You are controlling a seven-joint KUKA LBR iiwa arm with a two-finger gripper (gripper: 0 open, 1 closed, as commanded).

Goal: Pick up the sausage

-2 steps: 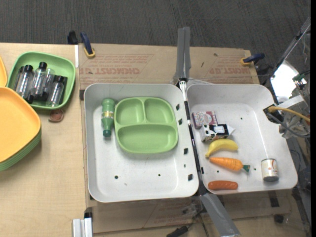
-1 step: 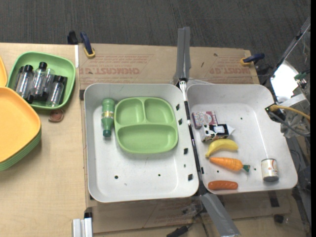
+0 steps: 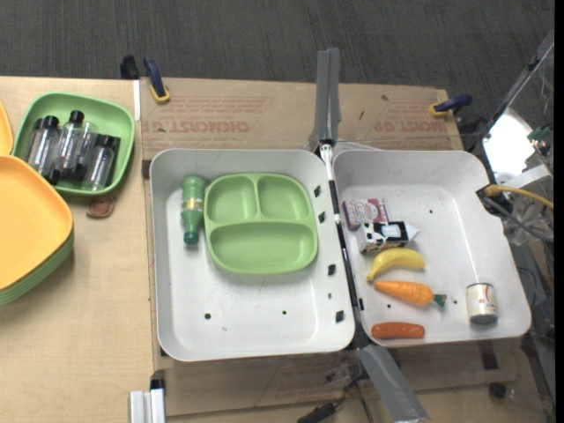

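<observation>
The sausage [image 3: 397,330] lies flat near the front edge of the right bin [image 3: 458,188], at about 7 o'clock in that bin, its long side running left to right. Just behind it, toward 12 o'clock, sits a carrot [image 3: 408,293], then a banana [image 3: 395,261], a small black-and-white carton [image 3: 385,233] and a pink packet [image 3: 365,211], the 5 forming a loose column up the bin's left half. A small can [image 3: 481,304] stands at 4 o'clock in the same bin, well apart from the sausage. The left bin [image 3: 256,320] holds a green divided plate [image 3: 261,223] with a green bottle [image 3: 192,208] just beside it at 9 o'clock. At the far left of the bench, a green tray [image 3: 115,117] carries several dark-capped vials [image 3: 70,148], with stacked orange plates [image 3: 31,227] next to it. Whether the gripper's jaws are apart or together cannot be told
</observation>
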